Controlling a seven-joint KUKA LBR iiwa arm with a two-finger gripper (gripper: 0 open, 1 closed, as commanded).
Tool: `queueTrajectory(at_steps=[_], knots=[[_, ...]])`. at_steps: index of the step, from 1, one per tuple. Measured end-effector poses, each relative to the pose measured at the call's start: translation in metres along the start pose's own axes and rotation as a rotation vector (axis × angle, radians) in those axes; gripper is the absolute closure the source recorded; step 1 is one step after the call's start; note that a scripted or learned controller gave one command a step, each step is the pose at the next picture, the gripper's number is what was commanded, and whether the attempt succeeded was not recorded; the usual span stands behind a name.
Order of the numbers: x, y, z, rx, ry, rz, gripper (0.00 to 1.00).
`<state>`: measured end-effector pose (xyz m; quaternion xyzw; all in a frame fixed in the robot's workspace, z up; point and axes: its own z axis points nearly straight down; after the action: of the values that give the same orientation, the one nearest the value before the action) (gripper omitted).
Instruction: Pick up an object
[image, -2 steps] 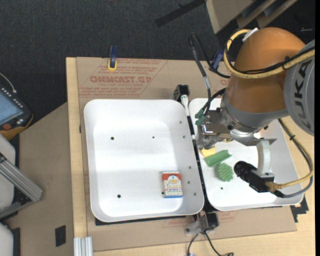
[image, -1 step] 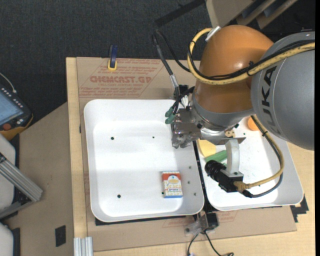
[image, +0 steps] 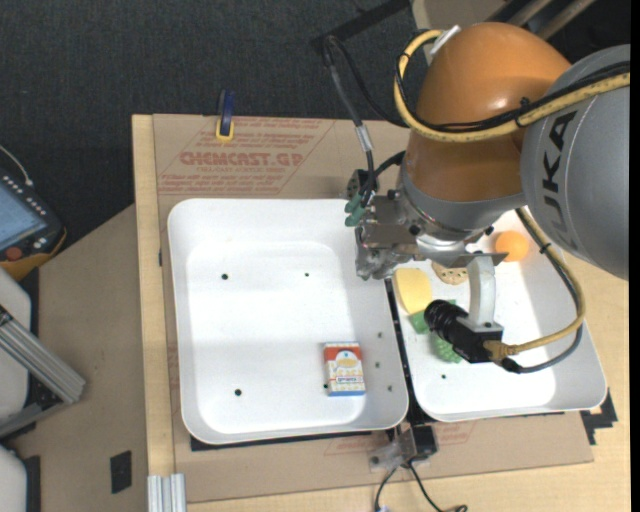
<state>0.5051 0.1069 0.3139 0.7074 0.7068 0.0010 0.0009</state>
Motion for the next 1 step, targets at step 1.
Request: queueTrajectory(at_steps=[1], knots=[[-0.0919,0.0012,-0.0221,-0.002,-0.004,0.008,1.00]])
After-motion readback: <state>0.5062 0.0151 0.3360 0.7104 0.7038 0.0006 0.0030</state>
